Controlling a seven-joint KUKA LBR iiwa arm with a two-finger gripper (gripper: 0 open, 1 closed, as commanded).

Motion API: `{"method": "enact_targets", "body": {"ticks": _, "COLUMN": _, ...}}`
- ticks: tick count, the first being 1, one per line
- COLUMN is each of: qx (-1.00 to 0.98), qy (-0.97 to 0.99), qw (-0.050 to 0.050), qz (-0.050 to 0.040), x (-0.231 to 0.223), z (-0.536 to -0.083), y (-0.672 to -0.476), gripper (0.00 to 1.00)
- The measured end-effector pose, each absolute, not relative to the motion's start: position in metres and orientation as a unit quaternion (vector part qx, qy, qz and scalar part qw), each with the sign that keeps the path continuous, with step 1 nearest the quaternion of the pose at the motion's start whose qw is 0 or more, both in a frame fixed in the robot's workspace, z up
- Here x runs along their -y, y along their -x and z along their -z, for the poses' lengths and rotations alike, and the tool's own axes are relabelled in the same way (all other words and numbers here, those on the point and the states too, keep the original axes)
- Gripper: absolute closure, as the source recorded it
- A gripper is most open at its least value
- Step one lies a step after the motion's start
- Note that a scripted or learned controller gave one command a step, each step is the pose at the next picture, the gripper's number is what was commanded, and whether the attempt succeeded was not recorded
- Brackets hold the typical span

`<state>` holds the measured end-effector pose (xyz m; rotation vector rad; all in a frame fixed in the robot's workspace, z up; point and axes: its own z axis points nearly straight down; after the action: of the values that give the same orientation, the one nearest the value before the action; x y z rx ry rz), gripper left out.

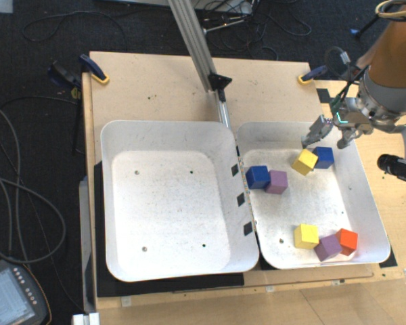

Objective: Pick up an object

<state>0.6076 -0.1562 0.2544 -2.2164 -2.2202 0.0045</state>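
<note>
The right bin (365,202) holds several small cubes. A yellow cube (304,162) and a blue cube (323,156) lie together near its back. A second blue cube (258,177) touches a purple cube (277,181) at the left side. Near the front sit another yellow cube (306,235), a purple cube (328,246) and an orange cube (348,240). My gripper (331,133) hangs open just above and behind the yellow and blue pair, its two fingers spread apart with nothing between them.
The left bin (115,181) stands beside the right one on the wooden bench. A slanted metal pole (193,36) crosses the back and ends at the gap between the bins. Clamps sit at the bench's back corners.
</note>
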Motion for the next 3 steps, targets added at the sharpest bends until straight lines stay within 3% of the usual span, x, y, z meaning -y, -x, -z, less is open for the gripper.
{"method": "enact_targets", "body": {"ticks": 1, "qx": 0.708, "qy": 0.706, "qw": 0.000, "qz": 0.0000, "x": 0.156, "z": -0.257, "y": -0.608, "gripper": 0.00}}
{"method": "enact_targets", "body": {"ticks": 3, "qx": 0.707, "qy": 0.707, "qw": 0.001, "qz": -0.0014, "x": 0.159, "z": -0.166, "y": -0.621, "gripper": 0.00}}
